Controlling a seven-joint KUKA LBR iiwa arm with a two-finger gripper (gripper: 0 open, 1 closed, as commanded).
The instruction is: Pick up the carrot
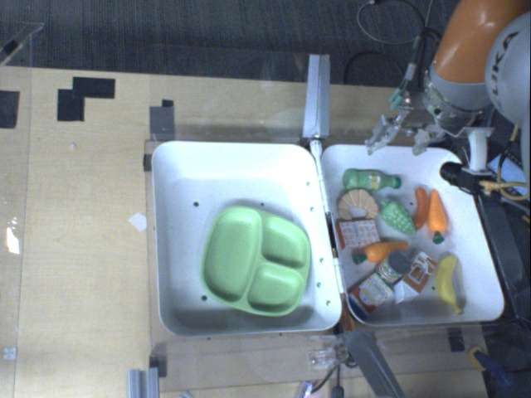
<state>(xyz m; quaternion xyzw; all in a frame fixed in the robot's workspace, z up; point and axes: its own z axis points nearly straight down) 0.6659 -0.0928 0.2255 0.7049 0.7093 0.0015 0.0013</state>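
Approach step, tool [400,136] spread and hovering above far edge of right bin [489,301]; next, descend onto carrot [383,250] near bin's middle.

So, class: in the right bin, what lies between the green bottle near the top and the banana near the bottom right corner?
In the camera view, between the green bottle and the banana lie a green corn cob and a carrot.

A pale wooden bench [83,247] carries two shallow white bins side by side. The left bin [178,181] and the right bin [477,264] touch along a shared edge in the middle. Black marks [83,96] lie on the bench at its far left. A grey post [317,98] stands on it just beyond the bins.
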